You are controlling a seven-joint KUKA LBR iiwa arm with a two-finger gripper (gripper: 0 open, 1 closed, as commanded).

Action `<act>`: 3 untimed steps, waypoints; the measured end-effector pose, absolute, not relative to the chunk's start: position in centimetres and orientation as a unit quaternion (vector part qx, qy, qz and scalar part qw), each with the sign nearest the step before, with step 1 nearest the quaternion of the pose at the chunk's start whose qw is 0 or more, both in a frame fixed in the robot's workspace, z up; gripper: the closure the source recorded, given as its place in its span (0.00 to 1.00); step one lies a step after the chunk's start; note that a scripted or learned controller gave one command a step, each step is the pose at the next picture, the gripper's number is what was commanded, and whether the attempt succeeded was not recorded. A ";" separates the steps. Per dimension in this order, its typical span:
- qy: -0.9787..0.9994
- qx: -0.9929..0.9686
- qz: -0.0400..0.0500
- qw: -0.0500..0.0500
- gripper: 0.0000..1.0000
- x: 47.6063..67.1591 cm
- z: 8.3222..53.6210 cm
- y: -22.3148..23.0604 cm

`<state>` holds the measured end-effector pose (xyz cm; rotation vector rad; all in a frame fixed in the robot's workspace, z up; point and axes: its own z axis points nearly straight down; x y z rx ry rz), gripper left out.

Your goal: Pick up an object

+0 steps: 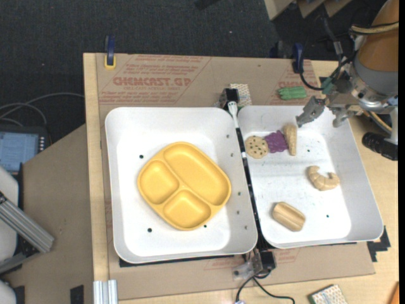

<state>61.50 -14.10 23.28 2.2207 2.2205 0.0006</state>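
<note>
Tan bread stick (291,139), upper right of frame, looks light and stiff; grip its narrow sides. Fingers (309,113) spread wide, holding nothing.

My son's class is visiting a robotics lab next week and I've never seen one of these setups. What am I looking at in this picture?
This is one photo from a camera fixed above a workbench, looking down at a slant. The grey machine with the orange band at the upper right is a robot arm; its claw hangs over the far edge of the right bin, open and holding nothing. Its job is to pick up an object.

Two shallow white bins sit side by side on a brown board. The left bin holds a yellow divided plate. The right bin holds toy food: a cookie, a purple piece, a tan stick-shaped piece, a croissant and a bread roll. A green item lies on the board behind the bins.
</note>
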 end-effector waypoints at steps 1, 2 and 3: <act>0.708 0.707 -0.001 -0.002 0.00 64.7 7.7 -14.4; 0.707 0.707 0.001 0.002 1.00 64.8 9.6 -14.5; 0.708 0.706 0.001 -0.001 1.00 59.4 15.6 -9.7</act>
